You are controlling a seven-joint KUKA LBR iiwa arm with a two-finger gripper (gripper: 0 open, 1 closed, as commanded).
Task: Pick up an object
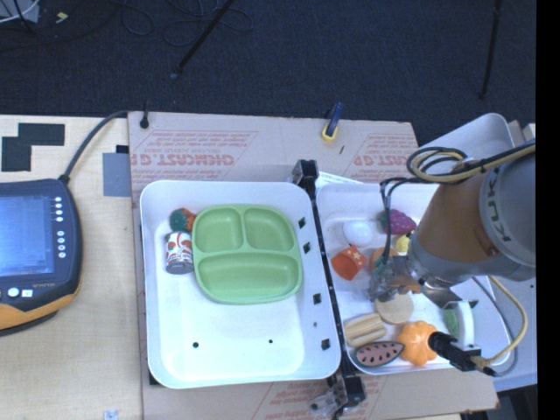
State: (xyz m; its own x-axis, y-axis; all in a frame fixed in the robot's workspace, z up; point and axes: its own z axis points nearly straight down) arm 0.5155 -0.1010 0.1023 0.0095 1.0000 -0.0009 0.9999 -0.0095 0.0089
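My gripper [384,280] is low in the right bin [337,201], at the end of the grey and orange arm that reaches in from the right. It sits among toy foods: a red-orange piece [347,262] just to its left, a white egg [358,231] above that, and a tan round disc [395,309] just below. A purple item [401,221] lies further back, partly behind cables. The arm hides what lies directly under the wrist.
A bread roll [364,328], a watermelon slice [379,353], an orange fruit [417,340] and a green-white item [455,320] fill the right bin's near end. The left bin [227,348] holds a green divided plate [246,254], a small can [179,251] and a red-green toy [182,220]. A tablet [31,248] lies at far left.
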